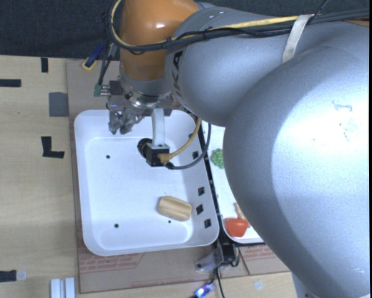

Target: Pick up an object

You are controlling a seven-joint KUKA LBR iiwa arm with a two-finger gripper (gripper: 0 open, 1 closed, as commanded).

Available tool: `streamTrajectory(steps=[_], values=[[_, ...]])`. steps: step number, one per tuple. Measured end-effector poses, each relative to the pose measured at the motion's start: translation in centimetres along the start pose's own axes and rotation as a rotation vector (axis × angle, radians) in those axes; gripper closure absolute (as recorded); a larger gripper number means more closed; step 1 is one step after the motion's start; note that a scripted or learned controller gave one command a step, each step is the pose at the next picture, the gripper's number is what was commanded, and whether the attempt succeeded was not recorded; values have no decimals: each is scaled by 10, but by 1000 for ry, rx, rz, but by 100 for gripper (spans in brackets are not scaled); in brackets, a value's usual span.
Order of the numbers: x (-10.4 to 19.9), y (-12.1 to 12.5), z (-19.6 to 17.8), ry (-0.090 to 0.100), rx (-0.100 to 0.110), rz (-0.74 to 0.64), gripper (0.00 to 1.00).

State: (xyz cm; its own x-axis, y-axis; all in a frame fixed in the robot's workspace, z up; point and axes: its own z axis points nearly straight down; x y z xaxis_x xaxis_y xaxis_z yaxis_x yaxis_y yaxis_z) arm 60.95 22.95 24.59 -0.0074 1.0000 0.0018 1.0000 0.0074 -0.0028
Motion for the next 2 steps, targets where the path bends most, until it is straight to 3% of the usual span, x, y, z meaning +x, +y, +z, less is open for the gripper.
streamTrajectory(steps=[1,2], values=[[4,-49,47,-5,6,5,100],[-83,-123,104,-9,14,15,100]])
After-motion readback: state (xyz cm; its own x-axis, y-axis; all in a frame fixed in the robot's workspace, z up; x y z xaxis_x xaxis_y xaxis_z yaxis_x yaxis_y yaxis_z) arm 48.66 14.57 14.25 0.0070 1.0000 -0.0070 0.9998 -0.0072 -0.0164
